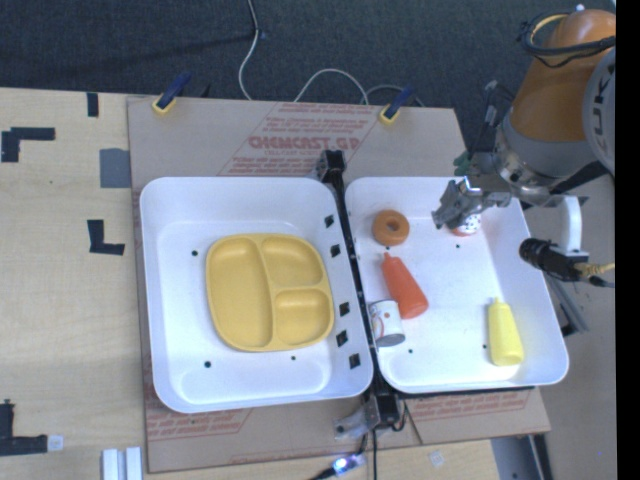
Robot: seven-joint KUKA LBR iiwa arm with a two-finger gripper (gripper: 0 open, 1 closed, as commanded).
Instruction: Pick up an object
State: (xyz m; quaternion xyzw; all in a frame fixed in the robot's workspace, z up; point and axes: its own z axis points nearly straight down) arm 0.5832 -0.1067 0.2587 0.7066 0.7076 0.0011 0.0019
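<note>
Yellow bottle (pixel 504 332) below pincer (pixel 452 208)

We found a divided plate (pixel 270 291) in the middle of the left bin (pixel 170 368). In the right bin (pixel 545 368), a doughnut (pixel 390 227) and a carrot (pixel 404 286) lay near the left edge, with a bottle (pixel 504 331) near the front right corner.
</note>
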